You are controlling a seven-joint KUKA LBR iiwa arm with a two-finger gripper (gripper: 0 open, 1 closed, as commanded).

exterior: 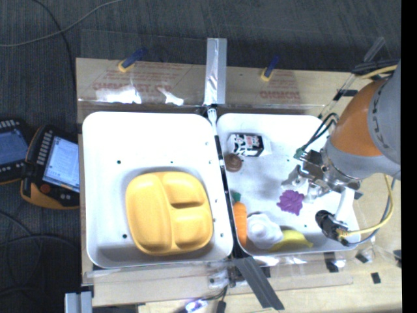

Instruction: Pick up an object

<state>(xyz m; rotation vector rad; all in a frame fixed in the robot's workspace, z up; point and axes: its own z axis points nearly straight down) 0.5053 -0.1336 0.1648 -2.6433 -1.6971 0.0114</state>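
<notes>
The right bin (280,124) holds several objects. A purple bunch of grapes (290,202) lies right of its middle. A black-and-white milk carton (246,144) sits at the back left, with a small brown round piece (233,163) just in front of it. Along the front lie an orange carrot (240,219), a white bottle (260,230) and a yellow banana (291,240). My gripper (306,178) hangs over the right bin, just above and behind the grapes, with nothing visibly held.
A yellow divided plate (169,211) fills much of the left bin (104,142). A small green piece (236,195) lies by the wall between the bins. The arm's orange band (358,126) and cables (365,230) cover the right bin's right side.
</notes>
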